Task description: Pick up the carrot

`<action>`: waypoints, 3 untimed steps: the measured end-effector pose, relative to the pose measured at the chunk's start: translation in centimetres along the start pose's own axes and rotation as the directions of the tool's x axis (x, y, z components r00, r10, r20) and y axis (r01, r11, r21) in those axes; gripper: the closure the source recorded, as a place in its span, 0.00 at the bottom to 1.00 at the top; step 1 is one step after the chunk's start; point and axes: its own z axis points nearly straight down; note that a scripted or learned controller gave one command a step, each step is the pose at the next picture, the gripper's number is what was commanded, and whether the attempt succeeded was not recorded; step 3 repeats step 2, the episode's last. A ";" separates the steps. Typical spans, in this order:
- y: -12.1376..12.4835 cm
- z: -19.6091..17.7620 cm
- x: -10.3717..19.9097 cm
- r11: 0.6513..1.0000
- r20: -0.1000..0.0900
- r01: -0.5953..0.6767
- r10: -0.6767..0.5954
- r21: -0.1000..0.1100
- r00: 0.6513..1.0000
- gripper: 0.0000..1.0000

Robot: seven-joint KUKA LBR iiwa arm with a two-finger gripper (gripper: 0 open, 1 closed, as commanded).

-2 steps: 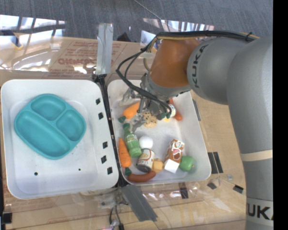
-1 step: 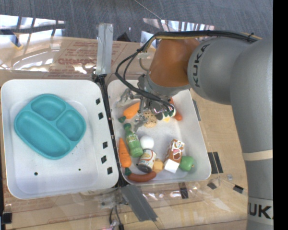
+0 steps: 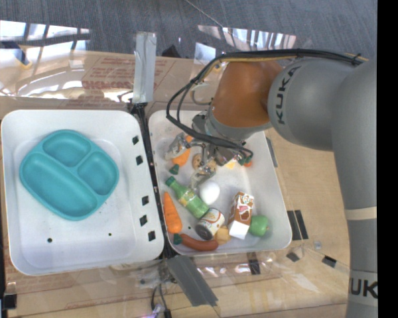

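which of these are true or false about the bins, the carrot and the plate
1. The carrot lies in the right bin. True.
2. The teal plate sits in the right bin. False: it sits in the left bin.
3. The gripper is over the left bin. False: it is over the right bin.
4. The carrot lies near the right bin's left wall. True.
5. The white egg rests on the plate. False: it lies in the right bin.

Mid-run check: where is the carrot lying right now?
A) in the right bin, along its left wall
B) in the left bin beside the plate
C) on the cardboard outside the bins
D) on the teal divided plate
A: the carrot lies in the right bin against its left wall, beside the green bottle.
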 end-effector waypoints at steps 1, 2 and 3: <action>0.1 -0.9 -0.2 1.000 0.001 0.004 -0.004 0.000 1.000 1.00; 0.3 -17.4 -2.6 0.994 0.005 0.106 -0.106 0.006 0.994 1.00; 0.3 -17.4 -2.6 0.994 0.005 0.106 -0.106 0.006 0.994 1.00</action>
